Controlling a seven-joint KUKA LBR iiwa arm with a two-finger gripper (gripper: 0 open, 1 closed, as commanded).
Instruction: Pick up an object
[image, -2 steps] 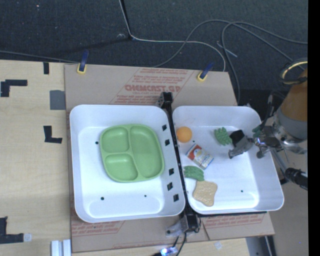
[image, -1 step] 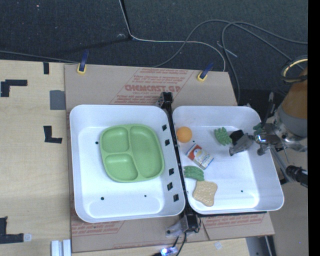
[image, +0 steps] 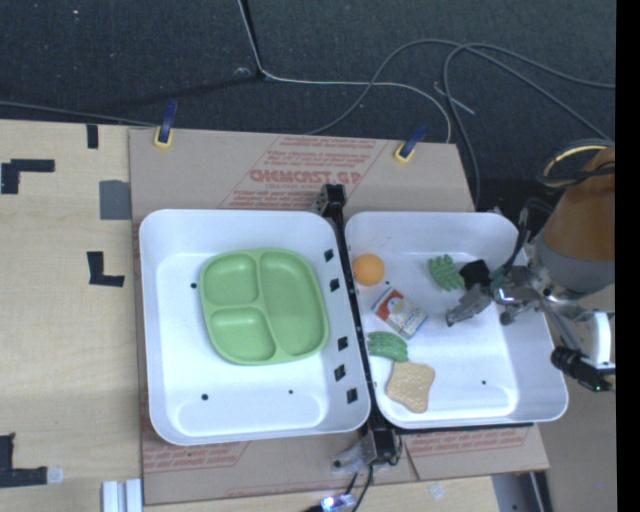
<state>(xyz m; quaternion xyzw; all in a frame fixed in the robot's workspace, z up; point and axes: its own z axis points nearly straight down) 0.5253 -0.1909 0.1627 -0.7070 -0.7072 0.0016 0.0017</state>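
Nearest the camera, a tan bread-shaped piece (image: 411, 386) is seen at 6 o'clock in the right bin (image: 520, 395); a green leafy piece (image: 387, 346) lies just beside it at 11 o'clock; a red and white packet (image: 401, 312) is placed above that; an orange ball (image: 368, 269) is found at 10 o'clock by the divider. A green divided plate (image: 264, 305) is held in the left bin (image: 170, 330). The end effector (image: 478, 295) hangs at 3 o'clock, beside a green toy (image: 443, 271); its fingers are seen spread, nothing between them.
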